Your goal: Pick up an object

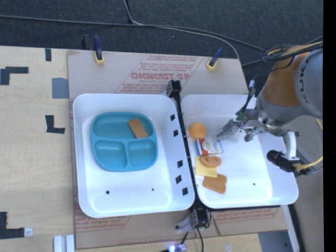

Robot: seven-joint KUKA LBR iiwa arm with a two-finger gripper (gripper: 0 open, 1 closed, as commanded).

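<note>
The grey arm with an orange band (294,88) is cut off at the frame's 3 o'clock edge. Its two-finger gripper (227,132) hangs over the right shallow white bin (262,188) — whether it is parted or closed, I cannot tell. At its 8 o'clock lie an orange ball (197,130), a small printed packet (211,147) and tan food pieces (214,182), partly overlapping — hard to separate.

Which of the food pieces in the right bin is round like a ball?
The orange ball, farthest up in the pile; the pieces below it lie flat.
</note>
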